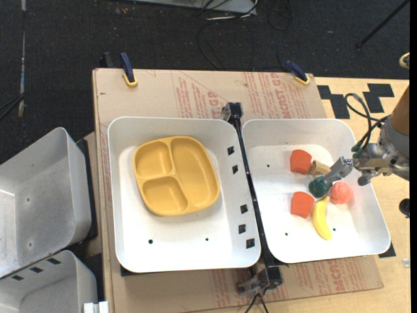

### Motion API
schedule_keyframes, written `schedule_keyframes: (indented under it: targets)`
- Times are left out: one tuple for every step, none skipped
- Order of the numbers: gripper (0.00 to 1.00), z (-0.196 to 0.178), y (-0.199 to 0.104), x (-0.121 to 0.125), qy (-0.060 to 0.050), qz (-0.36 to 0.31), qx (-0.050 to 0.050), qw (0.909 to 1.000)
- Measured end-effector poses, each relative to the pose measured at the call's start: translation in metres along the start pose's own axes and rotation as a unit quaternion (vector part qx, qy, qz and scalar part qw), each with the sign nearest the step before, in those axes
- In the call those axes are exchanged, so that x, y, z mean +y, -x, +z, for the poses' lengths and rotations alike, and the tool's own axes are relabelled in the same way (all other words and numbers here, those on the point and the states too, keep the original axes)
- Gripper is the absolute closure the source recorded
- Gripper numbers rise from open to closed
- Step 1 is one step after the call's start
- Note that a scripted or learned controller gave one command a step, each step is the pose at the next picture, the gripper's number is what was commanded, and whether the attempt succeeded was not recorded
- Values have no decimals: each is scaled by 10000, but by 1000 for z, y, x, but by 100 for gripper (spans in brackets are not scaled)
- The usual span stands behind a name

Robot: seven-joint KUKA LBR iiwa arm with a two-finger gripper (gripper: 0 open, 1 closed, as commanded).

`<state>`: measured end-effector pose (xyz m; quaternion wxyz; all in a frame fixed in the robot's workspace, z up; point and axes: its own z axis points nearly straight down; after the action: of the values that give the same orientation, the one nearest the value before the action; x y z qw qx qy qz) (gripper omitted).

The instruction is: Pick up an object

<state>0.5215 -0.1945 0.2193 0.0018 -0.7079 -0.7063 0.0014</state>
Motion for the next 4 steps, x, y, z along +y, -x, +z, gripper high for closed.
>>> schedule_keyframes:
  targets:
    - [0, 44, -1, 3, 0, -2, 3, 10000]
    - [0, 103, 5, 1, -4, -9, 18, 10000]
    - [100, 90, 6, 2, 26, -5, -3, 10000]
    - [100, 32, 15, 7, 50, -20, -17, 10000]
